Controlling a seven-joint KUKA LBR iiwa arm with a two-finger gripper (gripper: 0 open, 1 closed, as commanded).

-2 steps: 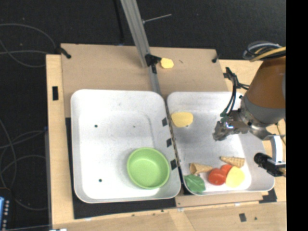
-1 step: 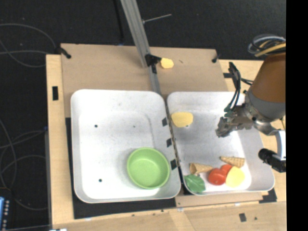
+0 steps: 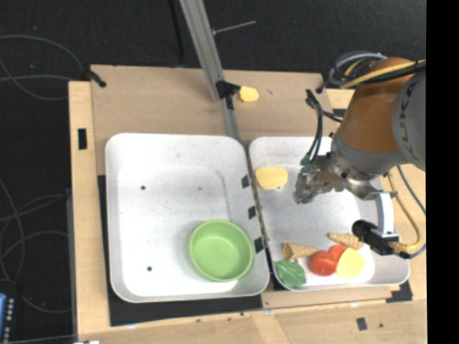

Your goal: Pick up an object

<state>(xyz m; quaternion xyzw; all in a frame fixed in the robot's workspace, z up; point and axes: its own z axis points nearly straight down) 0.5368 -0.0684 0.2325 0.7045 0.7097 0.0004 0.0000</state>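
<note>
1. Where the bench (image 3: 158, 106) shows bare: tan board, set on a dark floor with thin cables.
2. Left bin (image 3: 143, 170): white, speckled; green bowl (image 3: 221, 250) at near right corner.
3. Right bin (image 3: 315, 221): yellow piece (image 3: 271, 177) at far left; red piece (image 3: 323, 262), green piece (image 3: 290, 271), cones along near edge.
4. Gripper (image 3: 307, 190): low over right bin, just beside yellow piece; finger state cannot be told.

a tan wooden bench (image 3: 154, 102) sits on a black floor (image 3: 86, 13), where thin dark cables (image 3: 29, 56) loop along the left side. a grey metal post (image 3: 201, 34) rises at a slant from a black bracket (image 3: 228, 89) near the bench's back edge. a black mat (image 3: 104, 192) shows along the left and front of the bench top. the light is even and soft, with faint shadows.
</note>
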